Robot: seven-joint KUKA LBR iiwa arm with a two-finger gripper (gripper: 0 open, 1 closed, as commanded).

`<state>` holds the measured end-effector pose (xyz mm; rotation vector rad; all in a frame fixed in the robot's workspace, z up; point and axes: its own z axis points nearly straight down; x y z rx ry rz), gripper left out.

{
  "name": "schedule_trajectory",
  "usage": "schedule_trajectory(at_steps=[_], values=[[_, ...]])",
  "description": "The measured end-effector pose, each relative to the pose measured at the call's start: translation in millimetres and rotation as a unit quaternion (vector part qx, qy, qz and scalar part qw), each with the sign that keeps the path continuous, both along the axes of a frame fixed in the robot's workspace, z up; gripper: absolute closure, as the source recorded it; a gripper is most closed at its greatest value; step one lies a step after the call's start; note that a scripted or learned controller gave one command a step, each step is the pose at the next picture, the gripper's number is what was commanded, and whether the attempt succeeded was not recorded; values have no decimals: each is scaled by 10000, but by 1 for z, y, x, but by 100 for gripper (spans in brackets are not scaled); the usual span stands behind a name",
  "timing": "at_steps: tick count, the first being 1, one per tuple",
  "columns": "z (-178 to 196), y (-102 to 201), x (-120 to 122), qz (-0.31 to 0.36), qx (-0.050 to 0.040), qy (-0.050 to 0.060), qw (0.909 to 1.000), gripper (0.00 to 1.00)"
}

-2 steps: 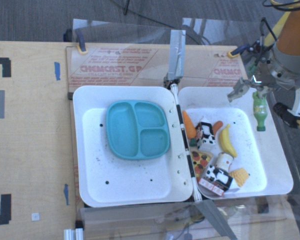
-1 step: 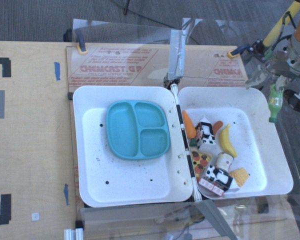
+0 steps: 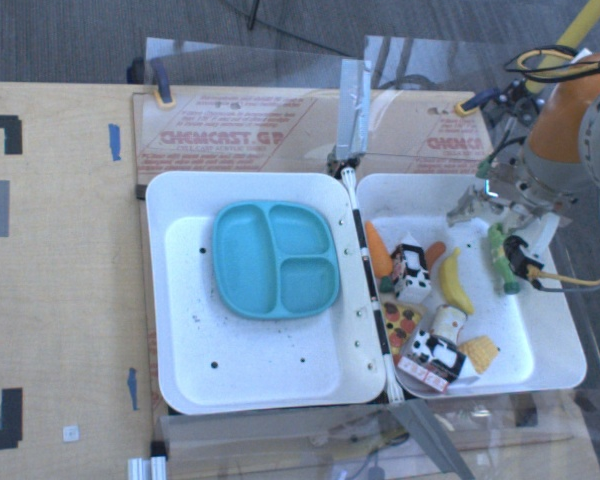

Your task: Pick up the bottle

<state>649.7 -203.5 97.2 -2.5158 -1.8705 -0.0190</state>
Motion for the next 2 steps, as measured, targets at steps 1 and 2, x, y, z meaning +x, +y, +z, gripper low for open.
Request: schedule_trajectory(at_steps=[1,2], values=[[-6,0,-71,71,11,-21,10000,0],[-5,-2,-98,938,-20,-63,9956,0]])
